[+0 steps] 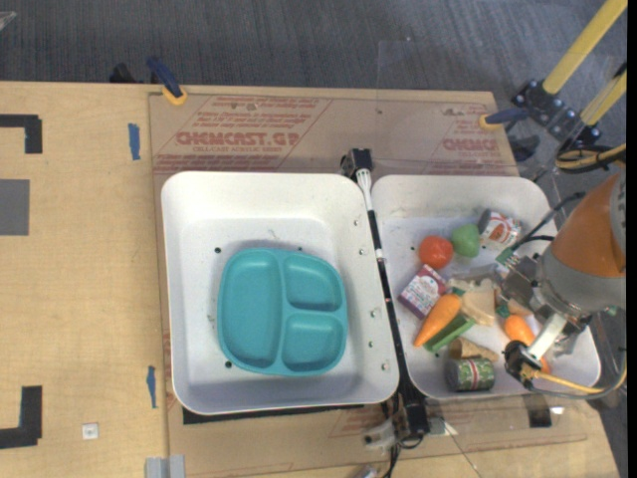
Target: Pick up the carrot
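Observation:
The carrot (pixel 439 320) is orange with a green top end. It lies slanted in the middle of the right bin (pixel 398 212), between a purple packet (pixel 422 291) and a small tin can (pixel 470 373). My gripper (pixel 517 286) hangs low over the right side of this bin, a little to the right of the carrot and apart from it. Pale wedge-shaped pieces (pixel 480 303) lie between the gripper and the carrot. Nothing shows in the gripper's grasp.
The right bin also holds a red tomato (pixel 435 251), a green ball (pixel 466 238), a small white-and-red pack (pixel 498 230) and another orange piece (pixel 518 327) beside the gripper. A teal divided plate (pixel 282 310) lies in the left bin (pixel 189 267).

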Available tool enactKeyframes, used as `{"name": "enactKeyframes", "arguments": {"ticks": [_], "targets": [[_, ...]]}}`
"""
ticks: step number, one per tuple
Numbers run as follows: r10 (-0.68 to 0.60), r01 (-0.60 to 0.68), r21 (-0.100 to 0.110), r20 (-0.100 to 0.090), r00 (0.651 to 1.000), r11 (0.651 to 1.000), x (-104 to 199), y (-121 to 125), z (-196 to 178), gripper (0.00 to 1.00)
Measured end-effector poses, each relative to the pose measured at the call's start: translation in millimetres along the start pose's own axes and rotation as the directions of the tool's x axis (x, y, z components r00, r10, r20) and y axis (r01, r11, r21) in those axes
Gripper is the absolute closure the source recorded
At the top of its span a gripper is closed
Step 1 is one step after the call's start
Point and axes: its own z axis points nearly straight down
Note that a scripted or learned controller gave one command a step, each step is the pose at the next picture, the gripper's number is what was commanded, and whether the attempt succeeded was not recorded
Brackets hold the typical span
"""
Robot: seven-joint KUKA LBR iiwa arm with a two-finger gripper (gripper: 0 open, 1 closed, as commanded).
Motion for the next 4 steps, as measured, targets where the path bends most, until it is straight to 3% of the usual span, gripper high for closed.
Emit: {"name": "enactKeyframes", "arguments": {"ticks": [1,2,3,4], "targets": [[0.366,-0.365,-0.031,0.005,0.931,0.93,15.3,-14.8,-1.8,0.0],[-0.079,0.079,0.012,0.006,0.997,0.997,-1.3,-5.7,1.7,0.0],[-0.081,0.081,0.002,0.015,0.997,0.997,-3.8,-3.2,-7.4,1.0],[-0.083,0.083,0.007,0.01,0.996,0.997,-0.4,-4.7,-7.4,0.0]]}}
